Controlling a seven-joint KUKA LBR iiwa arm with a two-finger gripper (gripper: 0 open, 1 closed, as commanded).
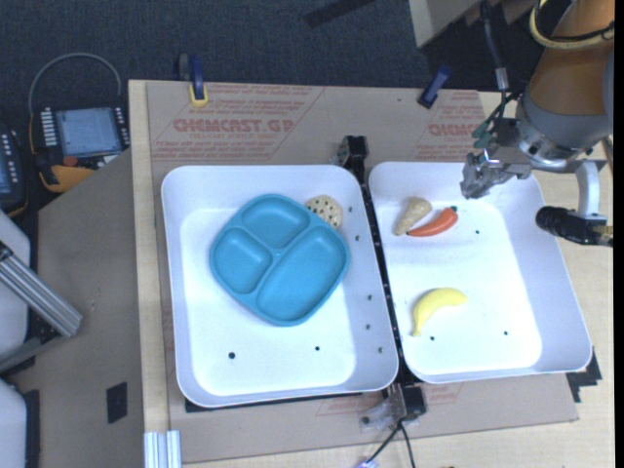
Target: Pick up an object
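Observation:
The right bin holds an orange-red chili pepper, a beige pear-shaped piece touching its left end, and a yellow banana nearer the front. My gripper hovers over the back of this bin, just right of and behind the pepper, with nothing seen between its fingers. In the left bin lies a blue divided plate with a round cookie at its back right edge.
The grey arm with its orange band comes in from the upper right. A black clamp sits between the bins at the back. A small screen device lies left of the bench.

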